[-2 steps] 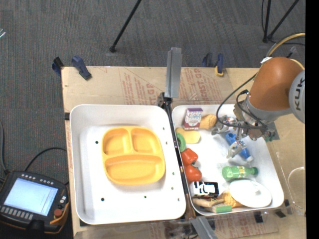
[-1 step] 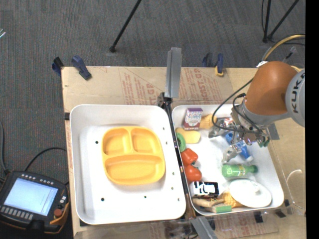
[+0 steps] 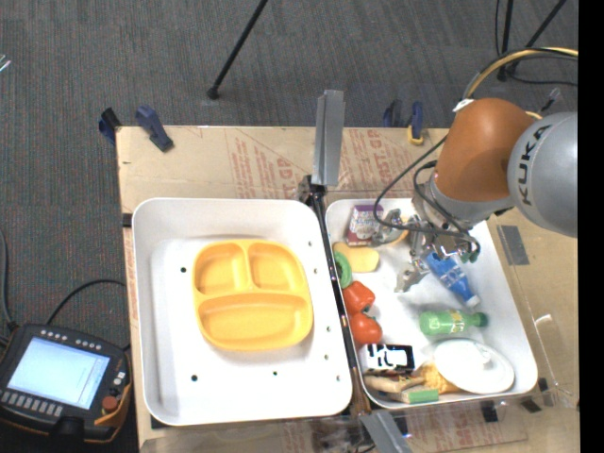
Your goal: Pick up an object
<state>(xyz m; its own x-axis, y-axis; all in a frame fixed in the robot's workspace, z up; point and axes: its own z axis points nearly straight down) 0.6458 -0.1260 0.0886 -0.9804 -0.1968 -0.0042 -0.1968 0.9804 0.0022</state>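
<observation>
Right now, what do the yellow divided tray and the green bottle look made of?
Yellow divided tray: likely moulded plastic, matte to satin, with uniform colour and rounded compartment walls. Green bottle: probably glossy plastic, given its slightly translucent sheen; glass cannot be ruled out.

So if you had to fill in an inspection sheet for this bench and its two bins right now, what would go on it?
Surface: brown bench bearing left bin and right bin, side by side.
Job's things: right bin holds a blue tube, green bottle, white lid-like dish, red peppers, a purple packet and a yellow piece.
Clutter: yellow divided tray in the left bin.
Gripper: gripper low over the right bin, beside the blue tube; finger state cannot be told.
Cables: black and yellow cables at the arm; a black cable on the floor.
Surroundings: grey carpet, tripod legs, a teach pendant at lower left, blue clamps.
</observation>
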